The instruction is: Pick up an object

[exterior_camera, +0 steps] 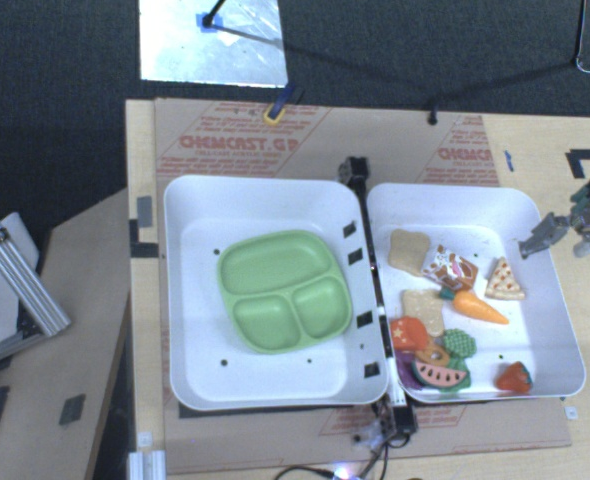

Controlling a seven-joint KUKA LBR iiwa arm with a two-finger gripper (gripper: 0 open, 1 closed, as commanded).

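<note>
At the right edge of the frame the fingers [547, 233] reach over the right bin's [535, 208] rim; spread or pressed together, I cannot tell, and nothing shows between them. Nothing is picked yet: the carrot [478, 307], pizza slice [503, 281] and other toys lie in that bin, lower right.

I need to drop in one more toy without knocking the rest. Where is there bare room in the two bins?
The left bin is bare all around the green tray. In the right bin, the far strip beyond the bread slice and pizza slice is open. The near-left corner, around the watermelon slice, is crowded.
</note>
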